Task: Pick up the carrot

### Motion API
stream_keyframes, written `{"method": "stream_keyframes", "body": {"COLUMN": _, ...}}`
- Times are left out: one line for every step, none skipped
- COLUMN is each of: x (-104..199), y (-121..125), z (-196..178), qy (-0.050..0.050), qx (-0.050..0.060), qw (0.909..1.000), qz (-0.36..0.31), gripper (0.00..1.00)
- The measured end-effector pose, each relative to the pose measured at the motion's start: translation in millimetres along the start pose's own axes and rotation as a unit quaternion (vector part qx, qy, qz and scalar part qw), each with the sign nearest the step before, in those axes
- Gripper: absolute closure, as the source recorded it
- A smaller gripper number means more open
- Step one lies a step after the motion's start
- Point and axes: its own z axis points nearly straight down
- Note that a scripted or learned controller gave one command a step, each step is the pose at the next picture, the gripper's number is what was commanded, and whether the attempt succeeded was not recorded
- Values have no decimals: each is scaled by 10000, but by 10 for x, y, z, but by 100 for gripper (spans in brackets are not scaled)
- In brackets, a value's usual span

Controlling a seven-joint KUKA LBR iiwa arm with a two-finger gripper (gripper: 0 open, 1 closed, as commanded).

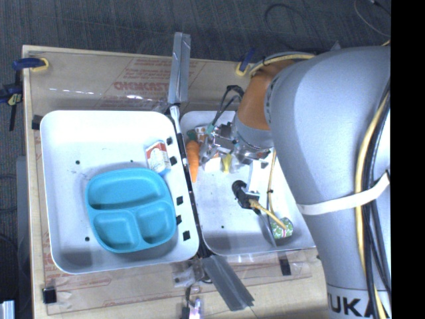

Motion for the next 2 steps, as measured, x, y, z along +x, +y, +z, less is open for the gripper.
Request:
{"method": "stream_keyframes", "body": {"x": -763, "y": -468, "z": 51, "qy": 103, "qx": 49, "qw": 9805, "qz": -1961, "gripper": 0}}
{"method": "stream_keyframes", "body": {"x": -682, "y": 65, "z": 53, "qy": 104, "qx": 38, "qw": 9749, "qz": -2225, "gripper": 0}}
